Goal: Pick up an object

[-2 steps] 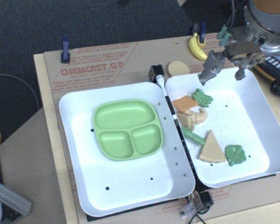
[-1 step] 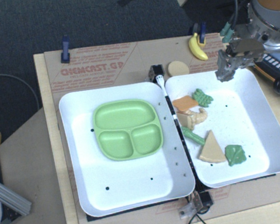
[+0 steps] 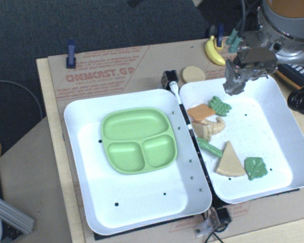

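Observation:
My gripper (image 3: 234, 87) hangs over the far side of the right bin (image 3: 280, 127), its dark fingertips above bare white floor, with nothing seen between them. Just left and nearer lies a dark green ridged piece (image 3: 220, 105), beside an orange wedge (image 3: 200, 112) and a beige curled piece (image 3: 212, 128). A green pod (image 3: 210, 148) rests by the bin's left wall. A tan triangular wedge (image 3: 229, 162) and a green leafy piece (image 3: 255, 167) sit near the bin's front.
The left bin (image 3: 96, 200) bears a light green divided plate (image 3: 139, 139). Behind the bins on the brown board lie a yellow banana (image 3: 214, 50), a tan round disc (image 3: 193, 74) and a blue clip (image 3: 70, 54). Black clamps join the bins.

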Controlling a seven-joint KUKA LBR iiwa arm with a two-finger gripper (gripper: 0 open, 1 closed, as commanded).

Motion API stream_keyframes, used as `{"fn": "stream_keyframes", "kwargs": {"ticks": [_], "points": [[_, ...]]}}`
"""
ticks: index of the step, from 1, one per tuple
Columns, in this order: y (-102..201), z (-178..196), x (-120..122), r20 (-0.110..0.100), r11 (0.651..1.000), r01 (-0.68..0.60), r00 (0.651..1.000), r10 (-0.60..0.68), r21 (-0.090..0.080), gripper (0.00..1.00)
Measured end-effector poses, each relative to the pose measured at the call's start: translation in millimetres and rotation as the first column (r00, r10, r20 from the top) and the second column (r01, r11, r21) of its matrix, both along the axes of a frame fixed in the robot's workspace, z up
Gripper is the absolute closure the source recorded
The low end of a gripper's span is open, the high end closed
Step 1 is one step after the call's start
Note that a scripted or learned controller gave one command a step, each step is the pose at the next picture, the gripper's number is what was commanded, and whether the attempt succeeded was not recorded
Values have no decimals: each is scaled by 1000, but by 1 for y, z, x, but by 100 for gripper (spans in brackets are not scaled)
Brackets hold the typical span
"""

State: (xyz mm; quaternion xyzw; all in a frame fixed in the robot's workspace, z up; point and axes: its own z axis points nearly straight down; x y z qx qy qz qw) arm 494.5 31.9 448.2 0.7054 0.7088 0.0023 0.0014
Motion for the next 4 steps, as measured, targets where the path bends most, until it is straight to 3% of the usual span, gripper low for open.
{"fn": "stream_keyframes", "kwargs": {"ticks": [1,2,3,4], "points": [[-47,-61,-16,-13,1000,11,1000,-11,-3,100],[1,-43,-15,-1,1000,0,1000,0,0,100],[-15,-189,17,-21,1000,8,1000,-8,-3,100],[36,-61,-14,9,1000,-1,1000,1,4,100]]}}
